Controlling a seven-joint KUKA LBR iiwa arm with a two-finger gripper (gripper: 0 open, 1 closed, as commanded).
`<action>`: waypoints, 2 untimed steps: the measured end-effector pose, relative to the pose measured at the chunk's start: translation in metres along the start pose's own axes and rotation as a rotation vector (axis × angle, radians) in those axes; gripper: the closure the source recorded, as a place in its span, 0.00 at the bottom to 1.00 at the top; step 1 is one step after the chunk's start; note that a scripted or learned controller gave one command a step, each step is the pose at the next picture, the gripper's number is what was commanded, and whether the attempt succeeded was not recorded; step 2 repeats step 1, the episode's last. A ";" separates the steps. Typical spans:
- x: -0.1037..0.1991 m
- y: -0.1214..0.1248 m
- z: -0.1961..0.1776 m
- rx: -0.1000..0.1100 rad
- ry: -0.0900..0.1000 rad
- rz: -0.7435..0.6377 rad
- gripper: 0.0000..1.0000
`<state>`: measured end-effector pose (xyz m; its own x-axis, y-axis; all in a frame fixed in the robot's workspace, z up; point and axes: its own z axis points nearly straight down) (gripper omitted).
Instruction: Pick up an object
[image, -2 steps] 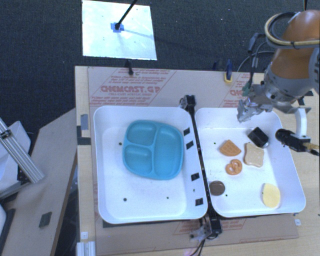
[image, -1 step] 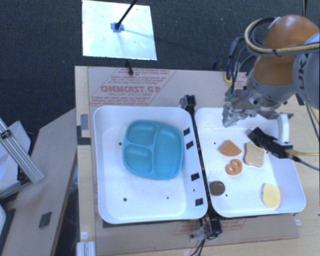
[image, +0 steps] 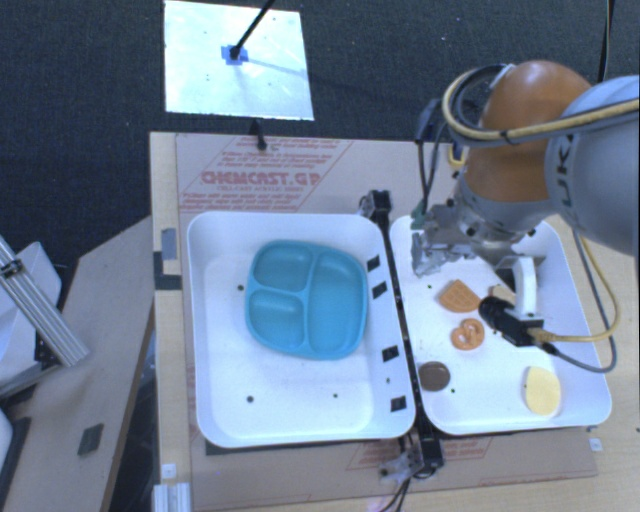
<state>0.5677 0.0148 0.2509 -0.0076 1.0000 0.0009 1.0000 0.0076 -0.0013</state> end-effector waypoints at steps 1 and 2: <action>0.050 -0.015 0.001 -0.001 0.000 0.000 1.00; 0.050 -0.015 0.001 -0.001 0.000 0.000 1.00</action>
